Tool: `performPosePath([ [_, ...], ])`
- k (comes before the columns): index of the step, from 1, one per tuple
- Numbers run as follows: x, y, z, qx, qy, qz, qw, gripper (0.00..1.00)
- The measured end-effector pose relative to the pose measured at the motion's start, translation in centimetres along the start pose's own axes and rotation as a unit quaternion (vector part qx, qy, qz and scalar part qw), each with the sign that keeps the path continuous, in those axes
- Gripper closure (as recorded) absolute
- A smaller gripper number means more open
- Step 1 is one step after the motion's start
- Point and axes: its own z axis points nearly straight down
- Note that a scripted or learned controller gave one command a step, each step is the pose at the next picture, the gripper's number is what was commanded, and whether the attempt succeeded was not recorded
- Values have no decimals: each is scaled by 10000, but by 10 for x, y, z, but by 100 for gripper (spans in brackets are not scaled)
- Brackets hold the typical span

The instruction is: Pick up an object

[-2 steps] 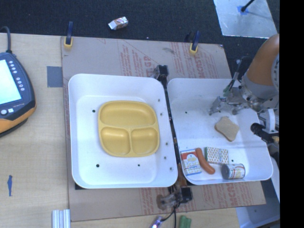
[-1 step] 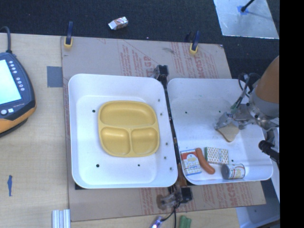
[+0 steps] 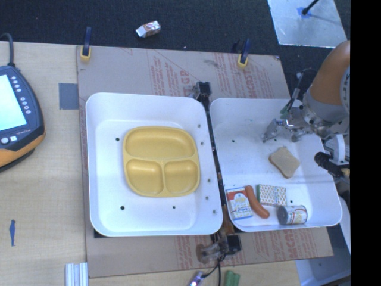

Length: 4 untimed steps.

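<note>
**A:** What do you have along the near edge of the right bin [image 3: 333, 216]?

**B:** You've got a small can [image 3: 292, 214] lying on its side in the near right corner. Left of it sit a patterned square packet [image 3: 271, 194], an orange sausage-shaped piece [image 3: 256, 202] and a little red and white carton [image 3: 239, 205], all close together.

**A:** And further in?

**B:** Mid-bin you'll see a tan sponge-like block [image 3: 284, 161], lying apart from the near row. Beyond it the gripper [image 3: 284, 128] sits low over the bin's far half, with nothing between its fingers. You can see the fingers spread fairly wide; the block lies just nearer than them, not touching.

**A:** The left bin?

**B:** In the left bin [image 3: 101, 159] you have a yellow divided tray [image 3: 161, 161] lying flat in the middle. Off to your left on the bench is the teach pendant [image 3: 18, 118]. Farthest back, a crumpled wrapper [image 3: 148, 29] lies on the dark floor.
</note>
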Motion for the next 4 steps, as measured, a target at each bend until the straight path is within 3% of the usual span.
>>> performPosePath([
  [1,29,-55,1,17,-8,-8,10000,0],
  [2,15,-98,1,17,-12,-16,10000,0],
  [3,14,-98,-10,19,-16,-36,10000,100],
  [4,153,-81,-100,8,-5,-22,10000,100],
])
